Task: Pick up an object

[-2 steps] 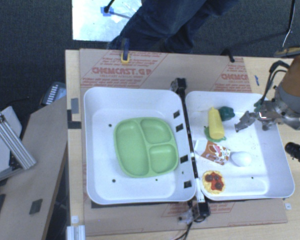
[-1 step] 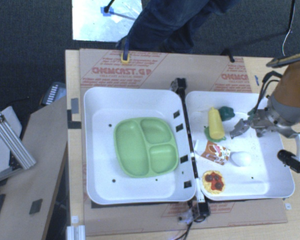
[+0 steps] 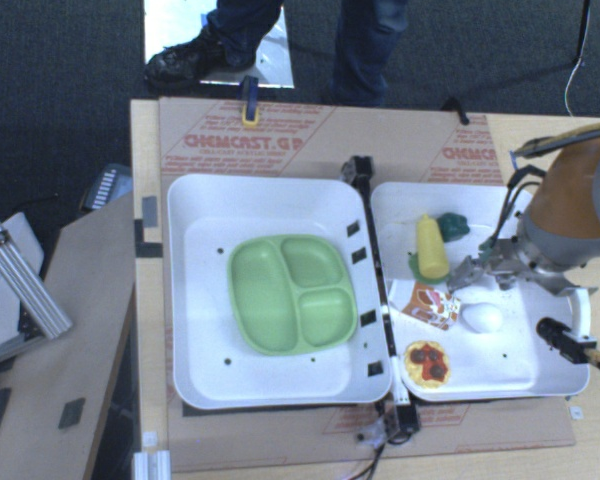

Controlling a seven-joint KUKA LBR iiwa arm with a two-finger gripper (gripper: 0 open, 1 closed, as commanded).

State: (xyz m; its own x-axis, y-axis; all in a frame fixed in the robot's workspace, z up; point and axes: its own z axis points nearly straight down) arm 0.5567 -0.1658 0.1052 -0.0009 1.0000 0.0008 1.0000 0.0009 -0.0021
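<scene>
Grey metal gripper [image 3: 467,271] hangs low in the right white bin [image 3: 555,376], nothing visibly between its fingers, so no pick looks made yet, with the yellow plastic bottle [image 3: 431,246] at its ten o'clock and the white egg-shaped toy [image 3: 482,318] at its five.

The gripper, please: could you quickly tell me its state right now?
Gripper: cannot be told; it sits low in the right bin, between the yellow bottle and the white egg.
</scene>
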